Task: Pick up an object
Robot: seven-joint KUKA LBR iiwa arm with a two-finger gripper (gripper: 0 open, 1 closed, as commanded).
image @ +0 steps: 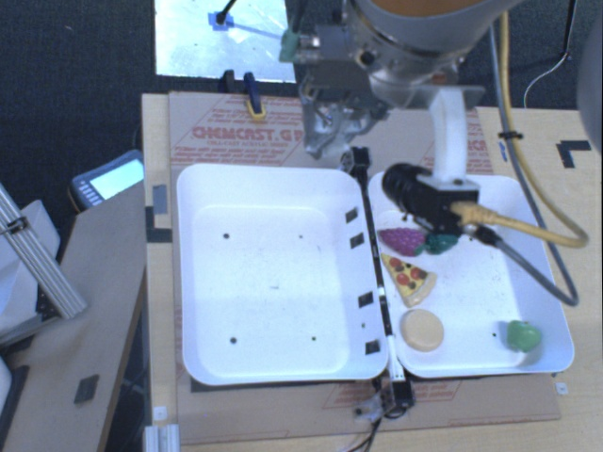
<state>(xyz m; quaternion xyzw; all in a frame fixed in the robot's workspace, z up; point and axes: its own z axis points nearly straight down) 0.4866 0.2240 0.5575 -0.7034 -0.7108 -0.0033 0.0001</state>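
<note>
The right bin holds a purple bunch of grapes, a teal piece beside it, a toy pizza slice, a tan round disc and a green lump in the near right corner. My gripper hangs over the cardboard just behind the far rim of the left bin, near the divider between the bins. It is apart from every object, and I see nothing in it. The arm's bulk hides part of the right bin's far end.
A cardboard sheet lies under both bins. A blue and yellow clamp sits at its far edge. A small screen device and a metal rail are off to the left.
</note>
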